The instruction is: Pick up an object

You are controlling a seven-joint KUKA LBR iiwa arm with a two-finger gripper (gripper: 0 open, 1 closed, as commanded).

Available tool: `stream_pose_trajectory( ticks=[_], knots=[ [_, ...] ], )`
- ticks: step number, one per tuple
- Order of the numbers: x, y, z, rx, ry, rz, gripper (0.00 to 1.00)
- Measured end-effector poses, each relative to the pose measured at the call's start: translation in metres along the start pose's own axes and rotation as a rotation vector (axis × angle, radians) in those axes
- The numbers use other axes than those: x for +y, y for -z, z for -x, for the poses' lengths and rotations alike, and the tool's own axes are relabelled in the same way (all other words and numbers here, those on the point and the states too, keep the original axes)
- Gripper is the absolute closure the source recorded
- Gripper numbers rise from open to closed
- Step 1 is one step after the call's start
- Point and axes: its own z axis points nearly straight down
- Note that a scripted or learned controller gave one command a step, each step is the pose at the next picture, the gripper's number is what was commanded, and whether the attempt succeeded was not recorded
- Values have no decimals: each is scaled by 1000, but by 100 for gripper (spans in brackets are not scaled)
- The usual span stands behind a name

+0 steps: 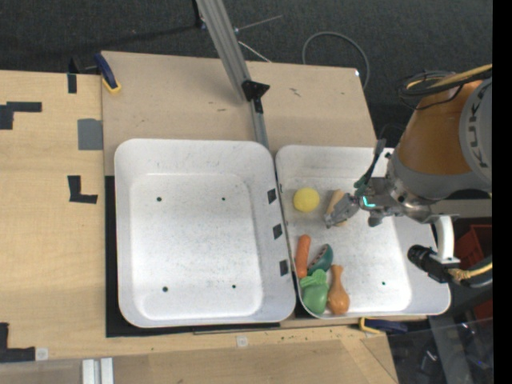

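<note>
Camera view, sweeping from the left: the wooden counter (48, 214) first, then the left bin (196, 154), white and shallow. Across the divide, the right bin (392, 294) carries all the candidates. A yellow ball (306, 200) sits near its left wall, and right beside it, a tan piece (334, 201) lies tucked under the fingers. Lower down, an orange carrot-shaped toy (302, 254), a teal piece (323, 256), a green toy (315, 291) and an orange pear-shaped toy (338, 294) huddle together at the near edge.

Now the gripper (342, 213), low over the bin, just right of the ball. Are the fingers open or closed? I can't tell from this angle; they blur into the tan piece beneath them. Nothing is visibly lifted, so I'd judge the pick not yet done: closing and raising remain. Behind it, the arm (436, 146) reaches in from the right.
</note>
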Motion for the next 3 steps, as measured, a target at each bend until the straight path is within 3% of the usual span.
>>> stream_pose_trajectory(
  ticks=[1,3],
  knots=[
    [1,2,0,-1,1,4,0],
    [1,-101,-7,0,-1,5,0]
  ],
)
